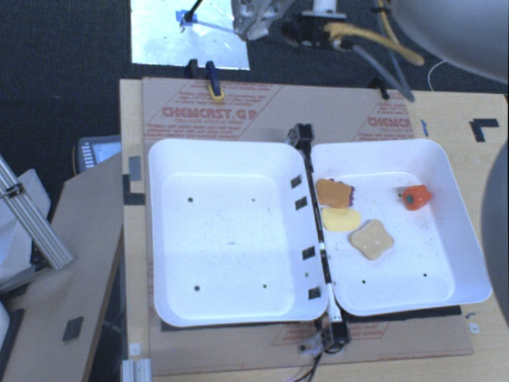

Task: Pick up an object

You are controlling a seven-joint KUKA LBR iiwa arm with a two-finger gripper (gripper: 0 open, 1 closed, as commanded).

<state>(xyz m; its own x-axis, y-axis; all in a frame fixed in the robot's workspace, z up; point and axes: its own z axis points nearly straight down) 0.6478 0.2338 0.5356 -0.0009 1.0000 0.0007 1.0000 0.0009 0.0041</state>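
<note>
In the right bin (445, 281) lie a few small items: an orange-brown flat piece with a purple edge (335, 192), a pale yellow disc (341, 220) just below it, a tan bread-like piece (371, 239), and a red-orange pepper-like object (415, 197) further right. My gripper (256, 8) hangs high at the top of the view, above the bench's far edge and well away from the bins. Nothing shows between its fingers.
The left bin (171, 293) sits beside the right one, joined by black clips (302, 205) along the shared edge. A yellow clamp (215, 86) holds the cardboard base at the back. Grey arm body and cables (374, 38) fill the top right.
</note>
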